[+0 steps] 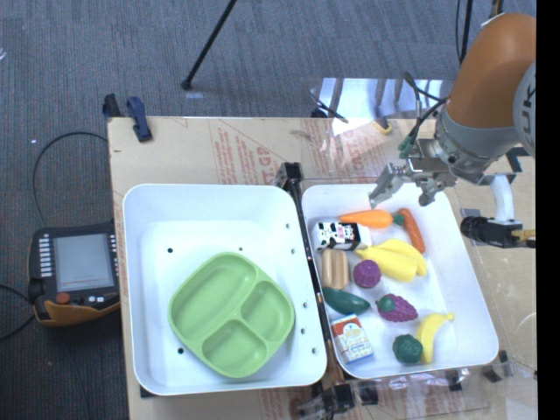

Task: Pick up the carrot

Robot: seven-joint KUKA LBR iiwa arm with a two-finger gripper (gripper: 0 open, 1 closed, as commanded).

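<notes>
Two orange carrot-like toys lie at the far end of the right bin [477,309]. One carrot [366,219] lies flat and points left. The other carrot [411,230] slants down to the right and has a green top. My gripper [406,190] hangs just above the bin's far rim, over and slightly behind both carrots. Its fingers are spread open and hold nothing.
The right bin also holds a cow-print carton [337,233], a bread roll [333,268], a purple onion [367,274], a yellow toy [395,259], a cucumber [347,301], grapes [396,306], a banana [431,331] and a juice box [353,338]. The left bin [157,226] holds a green divided plate [232,313].
</notes>
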